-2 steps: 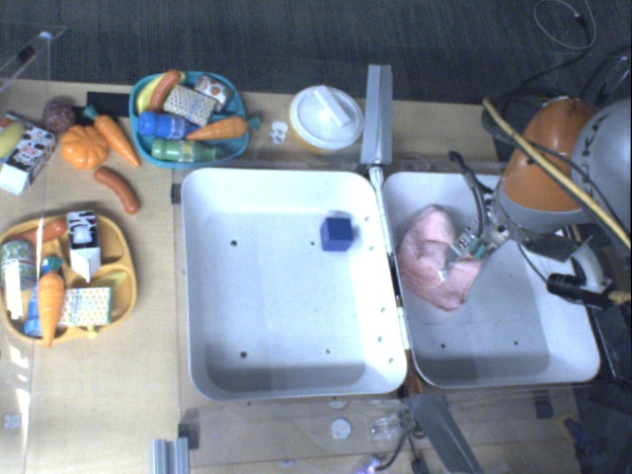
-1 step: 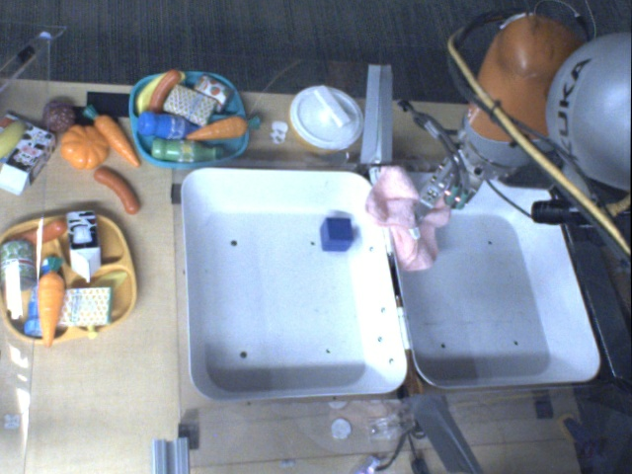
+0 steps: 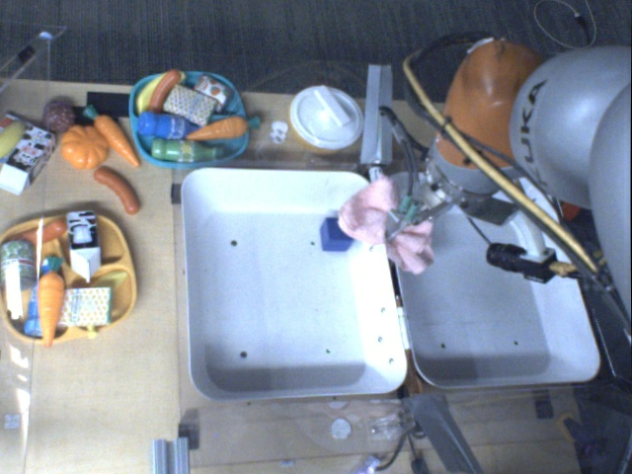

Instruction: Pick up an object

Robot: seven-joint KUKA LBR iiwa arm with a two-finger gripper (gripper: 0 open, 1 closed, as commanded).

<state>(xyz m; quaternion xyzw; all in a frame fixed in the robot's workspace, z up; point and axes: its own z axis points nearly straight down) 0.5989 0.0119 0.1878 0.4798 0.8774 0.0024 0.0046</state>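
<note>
A pink cloth hangs in the air over the seam between the two white bins, bunched at the top and drooping on the right. My gripper is shut on the pink cloth, with its thin fingers pinching the fabric near the middle. A small blue block lies in the left bin just left of the cloth. The grey arm with its orange band reaches in from the upper right.
The right bin lies under the arm, with black and yellow cables crossing above it. A white lidded bowl stands behind the bins. Toy food in a blue bowl and a yellow tray sits at the left.
</note>
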